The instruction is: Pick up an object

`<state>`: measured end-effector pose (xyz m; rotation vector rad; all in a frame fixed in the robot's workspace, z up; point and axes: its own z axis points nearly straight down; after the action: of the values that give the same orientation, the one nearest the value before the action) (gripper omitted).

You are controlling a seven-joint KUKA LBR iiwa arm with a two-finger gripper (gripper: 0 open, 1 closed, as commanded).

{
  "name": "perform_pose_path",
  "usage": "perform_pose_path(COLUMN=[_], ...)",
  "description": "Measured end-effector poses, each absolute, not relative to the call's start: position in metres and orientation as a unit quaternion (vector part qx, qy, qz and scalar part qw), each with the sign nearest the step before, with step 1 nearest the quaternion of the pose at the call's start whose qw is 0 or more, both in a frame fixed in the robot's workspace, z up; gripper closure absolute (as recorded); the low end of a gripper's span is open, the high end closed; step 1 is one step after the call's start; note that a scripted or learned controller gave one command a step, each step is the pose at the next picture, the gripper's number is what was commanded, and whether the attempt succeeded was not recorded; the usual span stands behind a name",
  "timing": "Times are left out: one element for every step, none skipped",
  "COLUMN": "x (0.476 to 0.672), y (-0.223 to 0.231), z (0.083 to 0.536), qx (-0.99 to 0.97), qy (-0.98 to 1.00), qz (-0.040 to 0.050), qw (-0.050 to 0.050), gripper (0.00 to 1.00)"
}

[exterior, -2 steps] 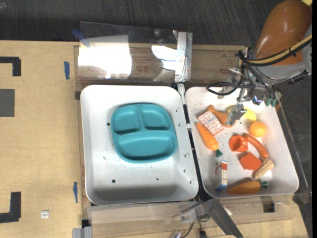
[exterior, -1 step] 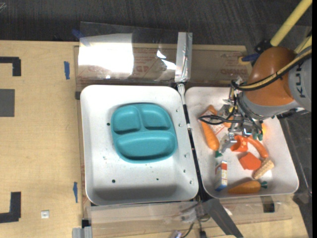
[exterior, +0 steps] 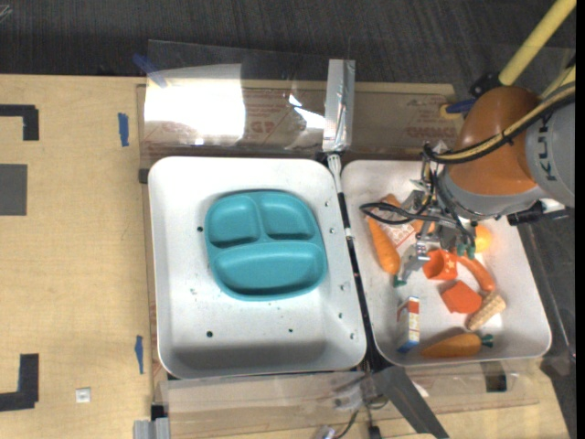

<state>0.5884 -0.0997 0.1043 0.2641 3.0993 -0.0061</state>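
Gripper [exterior: 430, 256] is low over the right bin [exterior: 535, 337], can't tell its state; I'd center on one carrot [exterior: 384, 247] before closing.

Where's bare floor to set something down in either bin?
Left bin: bare strips all round the teal plate, widest along the near edge. Right bin: crowded, carrots, orange pieces and a small tube clustered under the gripper; slim bare patch along its right wall.
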Motion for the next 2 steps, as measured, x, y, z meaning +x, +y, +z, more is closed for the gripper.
perform_pose_path(x=[0.5787,0.5871], y=[-0.096,-0.0952], z=[0.1044,0.1038], qx=[0.154,0.188], qy=[0.988,0.982], qz=[0.001,0.001], qw=[0.022,0.017], gripper=[0.0,0.0])
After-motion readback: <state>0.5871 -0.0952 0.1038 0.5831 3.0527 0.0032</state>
